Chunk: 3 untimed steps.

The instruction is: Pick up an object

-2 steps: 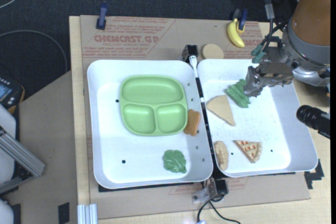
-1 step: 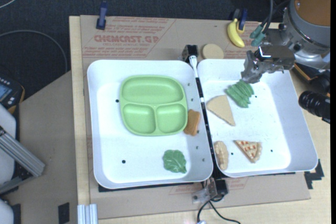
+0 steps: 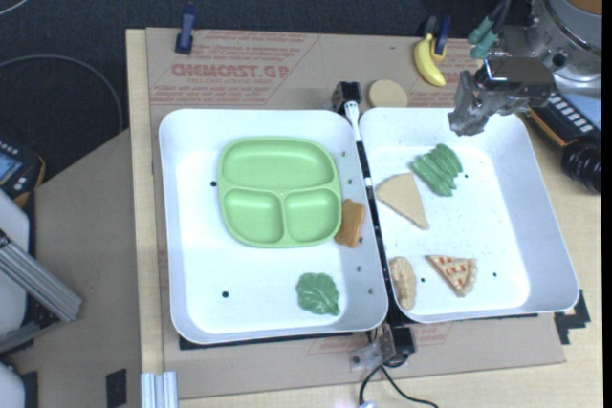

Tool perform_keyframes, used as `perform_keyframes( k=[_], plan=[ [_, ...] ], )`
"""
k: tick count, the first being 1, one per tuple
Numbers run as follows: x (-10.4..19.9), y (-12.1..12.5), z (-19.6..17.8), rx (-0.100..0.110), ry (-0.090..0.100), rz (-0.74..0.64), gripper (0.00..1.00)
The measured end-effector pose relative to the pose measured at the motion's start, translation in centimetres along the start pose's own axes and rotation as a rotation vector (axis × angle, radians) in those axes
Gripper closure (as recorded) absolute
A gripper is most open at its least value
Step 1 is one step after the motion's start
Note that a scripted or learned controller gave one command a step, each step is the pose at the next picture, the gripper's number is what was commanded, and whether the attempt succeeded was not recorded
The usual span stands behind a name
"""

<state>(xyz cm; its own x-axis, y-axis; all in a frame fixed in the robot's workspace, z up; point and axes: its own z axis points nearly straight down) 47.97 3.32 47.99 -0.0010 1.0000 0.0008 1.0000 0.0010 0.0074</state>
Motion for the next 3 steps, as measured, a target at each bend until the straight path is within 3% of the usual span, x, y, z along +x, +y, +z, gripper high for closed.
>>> perform_keyframes(
  k=[1, 2, 3],
  plan=[
    [5.1, 1.9, -5.9, -0.002, 0.002, -0.004, 1.0],
    [0.1, -0.2, 0.1, 0.014, -0.002, 0.007, 1.0],
    [5.9, 0.6, -5.9, -0.001, 0.002, -0.005, 1.0]
  ],
)
